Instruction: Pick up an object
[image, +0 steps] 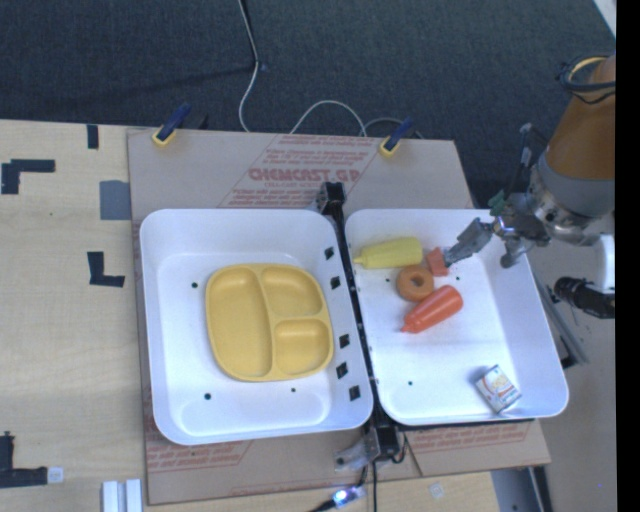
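Just beyond the gripper (470, 241), toward the bin divider, the small red block (437, 263) is sitting against the yellow corn-shaped toy (388, 253), with the brown ring (414, 283) and orange carrot (433, 309) lying a little nearer the camera. The gripper is hovering over the right bin (530, 330) holding nothing (how it is set, I cannot tell). The pieces are crowding each other, so a descent here is risking a nudge or a glancing, slipping grasp. The small carton (497, 389) is lying well apart.

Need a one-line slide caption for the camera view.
End effector hovers at the right bin's upper edge near toy foods; yellow divided plate sits in the left bin.
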